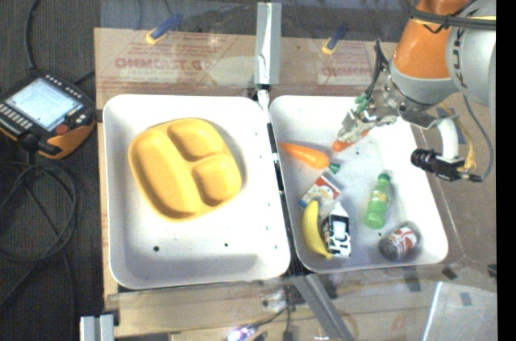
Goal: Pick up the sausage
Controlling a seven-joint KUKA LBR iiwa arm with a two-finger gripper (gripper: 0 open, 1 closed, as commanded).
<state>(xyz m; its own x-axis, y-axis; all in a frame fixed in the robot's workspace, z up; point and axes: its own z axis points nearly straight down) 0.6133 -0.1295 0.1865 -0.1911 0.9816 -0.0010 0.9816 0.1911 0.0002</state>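
The sausage (344, 141) is a short red-orange piece in the upper middle of the right bin (427, 194). Its lower left end pokes out from under the fingertips. My gripper (355, 126) reaches in from the right, below the orange wrist band, and is shut on the sausage's upper end. The sausage sits tilted, just above the bin floor. An orange carrot (304, 155) with a green tip lies just to the left of it, apart from it.
The right bin also holds a small red-and-white box (321, 189), a banana (313, 229), a black-and-white carton (339, 233), a green bottle (376, 201) and a can (398, 242). A yellow divided plate (187, 168) lies in the left bin (121, 251).
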